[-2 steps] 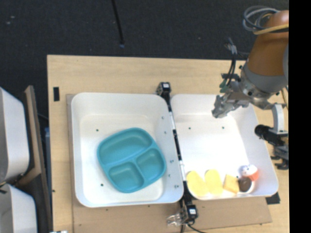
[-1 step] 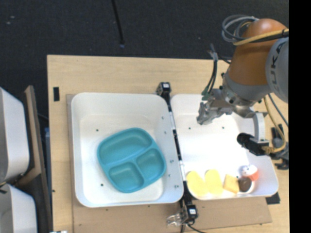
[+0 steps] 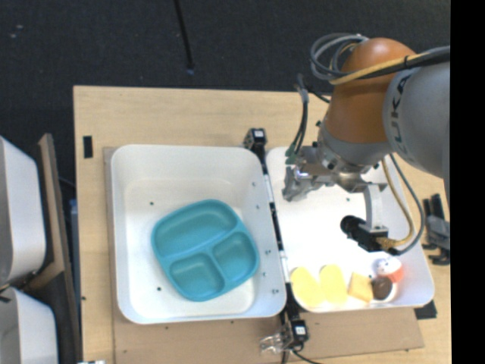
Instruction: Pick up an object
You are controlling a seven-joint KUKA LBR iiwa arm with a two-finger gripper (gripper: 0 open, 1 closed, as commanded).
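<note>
While my gripper [image 3: 298,182] is hanging over the back of the right bin [image 3: 322,230], I'm honestly not able to tell how open it is. Nothing's getting lifted yet, and the yellow pieces [image 3: 305,285] are sitting at the front edge, well apart from it.

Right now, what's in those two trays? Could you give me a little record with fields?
left bin: one blue divided plate, three compartments
right bin: small things along the near edge
near edge, left to right: yellow oval piece, second yellow oval piece, yellow block, brown piece
behind the brown piece: white and orange thing
end effector: over the right bin's far left part, apart from those things
</note>
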